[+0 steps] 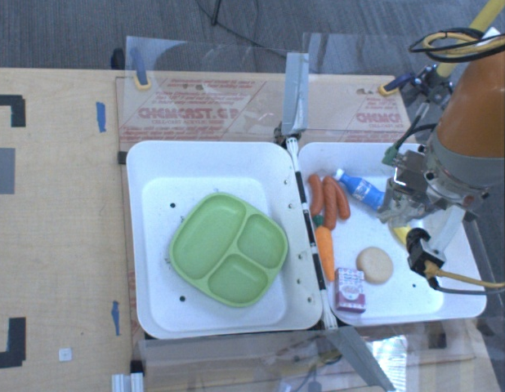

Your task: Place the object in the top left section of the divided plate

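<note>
From the overhead camera view, the green divided plate (229,250) lies in the left bin (146,170), turned at a slant, its long axis running from lower left to upper right. The right bin (461,300) holds sausages (329,198), a carrot (324,251) lying lengthwise along the bin's left wall, a blue bottle (359,189), a round bread roll (374,265) and a small pink carton (350,290). The hand (404,202) hovers over the right bin's upper right part, near the bottle; whether it grips anything cannot be told. Both bins sit on the wooden surface (52,235).
</note>
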You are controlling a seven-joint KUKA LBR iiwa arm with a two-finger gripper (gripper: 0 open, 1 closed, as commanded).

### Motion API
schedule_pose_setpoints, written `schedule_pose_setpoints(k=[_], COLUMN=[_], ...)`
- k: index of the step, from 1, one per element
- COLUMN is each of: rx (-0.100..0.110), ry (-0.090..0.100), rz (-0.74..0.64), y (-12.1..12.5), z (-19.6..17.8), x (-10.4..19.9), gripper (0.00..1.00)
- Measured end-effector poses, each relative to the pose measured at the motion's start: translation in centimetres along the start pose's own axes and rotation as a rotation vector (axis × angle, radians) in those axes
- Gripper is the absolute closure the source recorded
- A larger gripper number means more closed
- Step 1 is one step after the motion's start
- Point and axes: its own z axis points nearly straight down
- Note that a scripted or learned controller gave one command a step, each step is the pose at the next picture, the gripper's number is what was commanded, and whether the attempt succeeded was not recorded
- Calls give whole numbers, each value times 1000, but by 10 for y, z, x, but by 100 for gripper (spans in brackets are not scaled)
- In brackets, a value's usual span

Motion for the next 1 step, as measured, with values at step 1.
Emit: schedule_pose_setpoints(k=[1], rx=[-6], ry=[0], rz=[-62], y=[-4], z=[-14], x=[28], gripper=[100])
